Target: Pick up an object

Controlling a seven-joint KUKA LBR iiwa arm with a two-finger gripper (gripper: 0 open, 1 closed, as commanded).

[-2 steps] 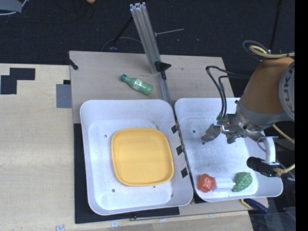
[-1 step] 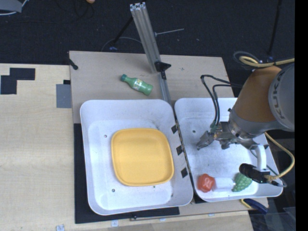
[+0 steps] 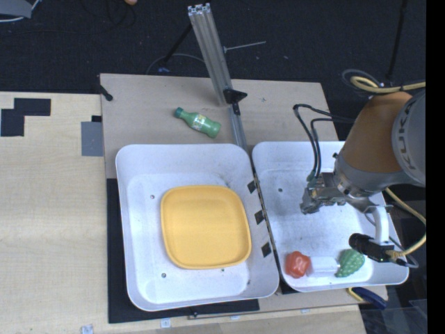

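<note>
My gripper (image 3: 313, 202) hangs over the middle of the right bin (image 3: 285, 165), at the end of the grey and orange arm. Nothing shows between its fingers. A red round object (image 3: 297, 264) lies near the front of the right bin, below and a little left of the gripper. A green bumpy object (image 3: 350, 262) lies to its right by the front right corner. A yellow square plate (image 3: 205, 225) rests in the left bin (image 3: 139, 186).
A green bottle (image 3: 197, 122) lies on the bench behind the left bin. A metal rail (image 3: 214, 47) slants up from between the bins. Black cables loop beside the arm above the right bin.
</note>
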